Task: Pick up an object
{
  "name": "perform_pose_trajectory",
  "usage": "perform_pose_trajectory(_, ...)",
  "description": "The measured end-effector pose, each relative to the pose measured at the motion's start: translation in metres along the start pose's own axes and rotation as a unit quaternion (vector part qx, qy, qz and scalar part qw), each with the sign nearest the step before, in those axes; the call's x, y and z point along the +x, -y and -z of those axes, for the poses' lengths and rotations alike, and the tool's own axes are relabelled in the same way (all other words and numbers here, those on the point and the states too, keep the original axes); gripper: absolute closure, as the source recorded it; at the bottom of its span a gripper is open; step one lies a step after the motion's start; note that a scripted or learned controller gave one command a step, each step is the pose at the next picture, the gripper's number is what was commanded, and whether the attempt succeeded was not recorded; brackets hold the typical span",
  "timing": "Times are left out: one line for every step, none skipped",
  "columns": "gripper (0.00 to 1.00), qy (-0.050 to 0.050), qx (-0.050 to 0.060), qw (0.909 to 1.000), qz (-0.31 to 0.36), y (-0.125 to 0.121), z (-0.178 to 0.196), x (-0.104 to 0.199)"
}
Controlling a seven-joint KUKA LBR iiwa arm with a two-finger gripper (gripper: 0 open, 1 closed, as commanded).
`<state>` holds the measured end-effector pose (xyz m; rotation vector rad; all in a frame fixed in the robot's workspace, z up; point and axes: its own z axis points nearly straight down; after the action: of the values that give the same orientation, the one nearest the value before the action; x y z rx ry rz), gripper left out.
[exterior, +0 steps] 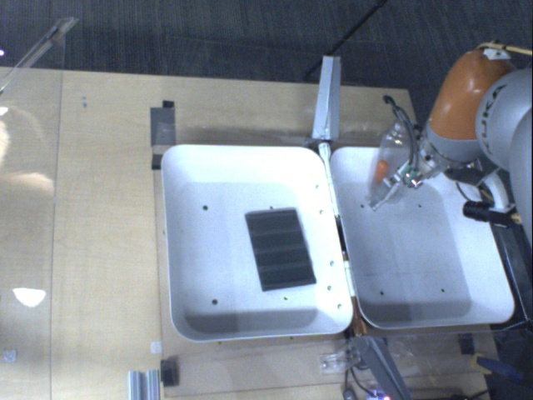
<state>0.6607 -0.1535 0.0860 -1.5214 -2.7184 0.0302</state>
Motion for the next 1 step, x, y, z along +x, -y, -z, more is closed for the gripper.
perform_pose_trajectory(0.0,-0.002,0.002,0.9987,-0.051,-0.0038,-0.0002,0.0087)
